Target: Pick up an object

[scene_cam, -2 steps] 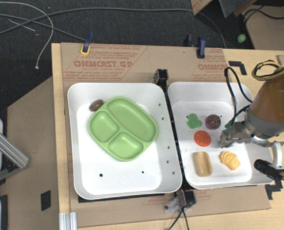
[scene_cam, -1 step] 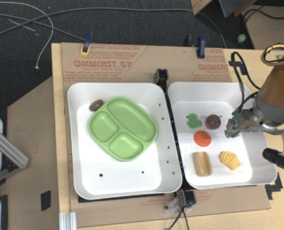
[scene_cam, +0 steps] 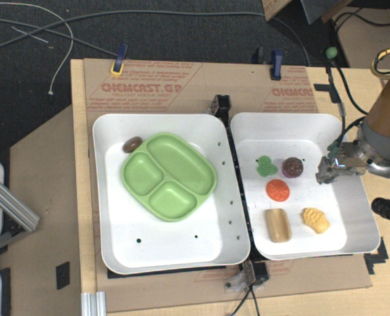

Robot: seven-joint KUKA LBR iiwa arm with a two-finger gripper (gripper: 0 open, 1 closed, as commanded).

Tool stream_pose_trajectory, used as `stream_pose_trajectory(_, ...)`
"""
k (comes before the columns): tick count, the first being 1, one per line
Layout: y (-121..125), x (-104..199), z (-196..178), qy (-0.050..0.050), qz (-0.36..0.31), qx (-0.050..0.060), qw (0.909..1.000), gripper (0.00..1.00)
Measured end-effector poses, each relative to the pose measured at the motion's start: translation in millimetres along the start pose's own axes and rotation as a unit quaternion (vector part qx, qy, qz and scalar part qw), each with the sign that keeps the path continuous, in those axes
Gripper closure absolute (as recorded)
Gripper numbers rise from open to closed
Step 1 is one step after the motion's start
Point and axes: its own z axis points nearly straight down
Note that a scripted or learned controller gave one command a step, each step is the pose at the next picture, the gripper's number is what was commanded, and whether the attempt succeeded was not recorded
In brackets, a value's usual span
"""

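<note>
The right bin point(scene_cam: 352, 239) holds several small toy foods: a green piece point(scene_cam: 266, 166), a dark purple round one point(scene_cam: 292, 168), a red-orange round one point(scene_cam: 277, 190), a tan loaf shape point(scene_cam: 278, 224) and a yellow ridged piece point(scene_cam: 316, 220). My gripper point(scene_cam: 329, 170) hangs at that bin's right side, just right of the purple piece and apart from it. I see nothing between its fingers. A small brown object point(scene_cam: 132, 144) lies in the left bin beside the green divided plate point(scene_cam: 169, 176).
The left bin point(scene_cam: 116, 236) bears the green three-compartment plate near its middle. A black bracket point(scene_cam: 221, 104) sits at the far end of the seam between the bins. Blue clamps point(scene_cam: 120, 58) and cables lie beyond the bench's back edge.
</note>
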Motion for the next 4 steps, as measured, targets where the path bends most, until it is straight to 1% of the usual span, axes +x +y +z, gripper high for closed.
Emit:
stream_pose_trajectory(1,3,0,-62,0.000,0.000,-0.001,1.0000,1.00)
stream_pose_trajectory(2,20,46,-49,0.001,-0.001,0.001,1.0000,1.00)
stream_pose_trajectory(3,28,106,-44,0.001,0.000,0.002,1.0000,1.00)
stream_pose_trajectory(4,44,157,-51,0.000,0.000,0.000,1.0000,1.00)
